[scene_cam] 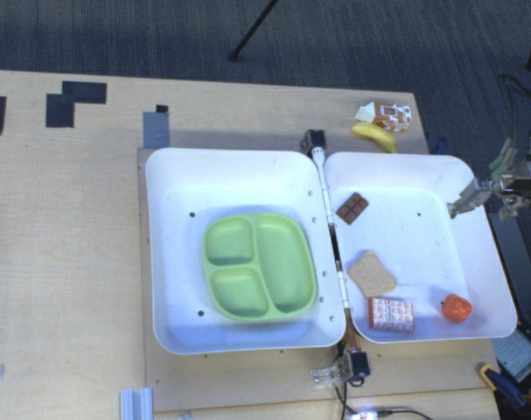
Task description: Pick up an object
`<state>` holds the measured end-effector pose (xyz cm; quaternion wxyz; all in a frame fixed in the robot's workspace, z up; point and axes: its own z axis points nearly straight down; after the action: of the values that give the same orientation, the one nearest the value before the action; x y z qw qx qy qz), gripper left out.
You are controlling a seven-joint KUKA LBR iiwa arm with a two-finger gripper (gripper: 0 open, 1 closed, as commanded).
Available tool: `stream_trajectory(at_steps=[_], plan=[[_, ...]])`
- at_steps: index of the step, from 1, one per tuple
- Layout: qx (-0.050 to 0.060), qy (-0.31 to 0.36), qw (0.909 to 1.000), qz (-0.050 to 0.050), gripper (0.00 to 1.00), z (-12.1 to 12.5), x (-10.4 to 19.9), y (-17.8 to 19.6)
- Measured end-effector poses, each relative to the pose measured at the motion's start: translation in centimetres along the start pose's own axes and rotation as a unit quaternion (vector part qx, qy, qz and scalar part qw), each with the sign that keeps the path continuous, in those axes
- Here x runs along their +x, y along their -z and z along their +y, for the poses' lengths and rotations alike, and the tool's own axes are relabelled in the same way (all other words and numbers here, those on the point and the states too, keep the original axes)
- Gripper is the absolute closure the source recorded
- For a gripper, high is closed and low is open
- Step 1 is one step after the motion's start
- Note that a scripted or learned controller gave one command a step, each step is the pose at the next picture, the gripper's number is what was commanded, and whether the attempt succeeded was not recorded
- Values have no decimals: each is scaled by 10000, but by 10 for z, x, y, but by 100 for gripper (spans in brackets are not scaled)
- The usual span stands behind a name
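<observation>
The right bin (422, 178) holds a brown chocolate-like square (352, 207) near its back left. A tan slice of bread (371, 274) lies near the middle front, a red and white carton (392, 313) lies at the front, and a small red-orange fruit (457, 308) sits at the front right. The left bin (173, 234) holds a green divided plate (259, 265). At the right edge of the view, my gripper (497, 189) sits over the right bin's far right rim, apart from all the objects.
A yellow banana and a small printed packet (383, 122) lie on the wooden bench behind the right bin. A black clamp (314, 139) sits between the bins at the back. Cables and a clip (348, 370) lie at the front between the bins.
</observation>
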<state>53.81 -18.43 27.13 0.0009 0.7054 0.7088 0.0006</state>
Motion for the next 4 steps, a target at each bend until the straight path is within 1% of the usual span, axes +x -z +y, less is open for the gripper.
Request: stream_trajectory(at_steps=[1, 2, 3, 4], plan=[[16, -14, 10000, 9, 0, -52, 15, -143], [-29, -12, 10000, -10, 0, -49, 51, -184], [-72, -6, 10000, -11, 100, -46, 51, -171], [-7, 0, 10000, 7, 100, -50, 118, -86]])
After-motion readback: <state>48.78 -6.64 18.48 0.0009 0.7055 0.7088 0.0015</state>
